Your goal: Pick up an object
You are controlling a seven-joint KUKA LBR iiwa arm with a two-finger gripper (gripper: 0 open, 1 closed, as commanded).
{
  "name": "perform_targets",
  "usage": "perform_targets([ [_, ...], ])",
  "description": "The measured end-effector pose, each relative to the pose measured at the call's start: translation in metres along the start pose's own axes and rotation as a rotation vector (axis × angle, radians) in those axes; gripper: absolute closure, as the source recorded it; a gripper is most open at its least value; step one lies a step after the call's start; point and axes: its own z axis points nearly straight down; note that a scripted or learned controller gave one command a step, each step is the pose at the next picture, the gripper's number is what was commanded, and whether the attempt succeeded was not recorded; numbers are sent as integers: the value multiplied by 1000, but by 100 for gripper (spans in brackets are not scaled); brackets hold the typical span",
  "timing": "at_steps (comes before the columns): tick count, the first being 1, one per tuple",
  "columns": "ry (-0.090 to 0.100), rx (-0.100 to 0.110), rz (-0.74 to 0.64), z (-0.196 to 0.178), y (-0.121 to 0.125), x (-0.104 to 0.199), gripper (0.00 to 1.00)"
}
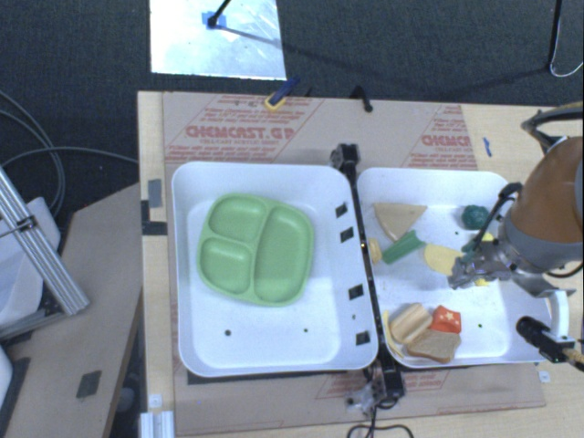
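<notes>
The right bin (488, 340) holds several toy foods: a tan wedge (399, 217), a green stick (401, 247), a yellow piece (441, 259), a dark teal lump (474, 215), a red piece (445, 318) and bread-like slices (422, 331). My gripper (465, 274) hangs low over the right bin, just right of the yellow piece and above the red piece. The arm's body covers its fingers from here. Nothing shows between them.
The left bin (210, 345) holds a green divided plate (256, 249). A black divider with clips (358, 245) runs between the bins. The bench's cardboard top (242, 130) surrounds both bins, and a metal frame (36, 254) stands at the far left.
</notes>
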Motion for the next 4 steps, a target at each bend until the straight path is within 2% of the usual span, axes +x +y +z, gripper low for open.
perform_targets([
  [1, -5, -9, 1, -2, 33, -58, 100],
  [2, -1, -3, 0, 47, 7, -55, 100],
  [3, -1, -4, 0, 45, -14, -55, 100],
  [4, -6, -19, -9, -33, 71, -54, 100],
])
